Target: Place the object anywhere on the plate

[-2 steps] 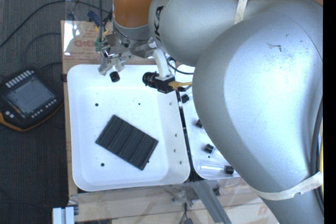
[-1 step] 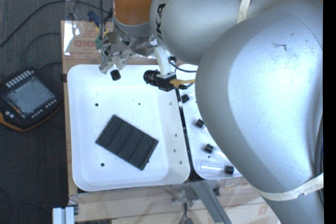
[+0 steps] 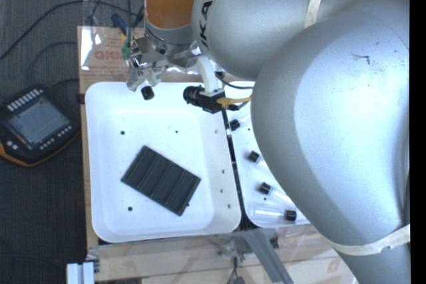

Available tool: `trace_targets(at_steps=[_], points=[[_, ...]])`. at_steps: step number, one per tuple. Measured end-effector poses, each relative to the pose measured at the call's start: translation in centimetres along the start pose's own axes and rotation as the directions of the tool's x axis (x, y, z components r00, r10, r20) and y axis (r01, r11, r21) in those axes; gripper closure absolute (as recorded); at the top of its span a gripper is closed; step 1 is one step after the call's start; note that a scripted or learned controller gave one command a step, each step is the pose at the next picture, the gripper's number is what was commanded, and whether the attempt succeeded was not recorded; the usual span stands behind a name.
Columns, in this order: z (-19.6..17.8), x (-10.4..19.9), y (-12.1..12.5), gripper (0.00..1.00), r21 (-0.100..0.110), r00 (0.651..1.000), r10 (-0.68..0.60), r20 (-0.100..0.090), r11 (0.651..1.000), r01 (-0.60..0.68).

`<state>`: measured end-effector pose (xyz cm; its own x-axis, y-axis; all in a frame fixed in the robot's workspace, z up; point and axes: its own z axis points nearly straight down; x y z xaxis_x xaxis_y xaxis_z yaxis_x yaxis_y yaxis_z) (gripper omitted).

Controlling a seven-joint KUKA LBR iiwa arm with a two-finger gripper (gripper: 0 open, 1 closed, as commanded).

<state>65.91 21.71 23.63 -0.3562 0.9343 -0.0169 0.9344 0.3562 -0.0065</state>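
A black ribbed plate (image 3: 160,179) lies flat, turned at an angle, in the front half of the left bin (image 3: 106,143). My gripper (image 3: 145,84) hangs over that bin's far edge, well behind the plate. A small black-capped tube (image 3: 147,93) shows at its fingertips, and the gripper is shut on it. The tube's clear body is mostly hidden by the fingers (image 3: 135,81).
The right bin (image 3: 247,199) holds several clear tubes with black caps (image 3: 265,188); the arm's large grey body covers most of it. A pendant with a screen (image 3: 33,123) lies on the floor to the left. Small dark specks dot the left bin's floor.
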Motion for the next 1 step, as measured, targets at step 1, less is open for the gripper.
trace_targets(at_steps=[1], points=[[-0.86,-0.01,0.0,1.0,0.001,1.0,0.0,0.003,1.0,0.0]])
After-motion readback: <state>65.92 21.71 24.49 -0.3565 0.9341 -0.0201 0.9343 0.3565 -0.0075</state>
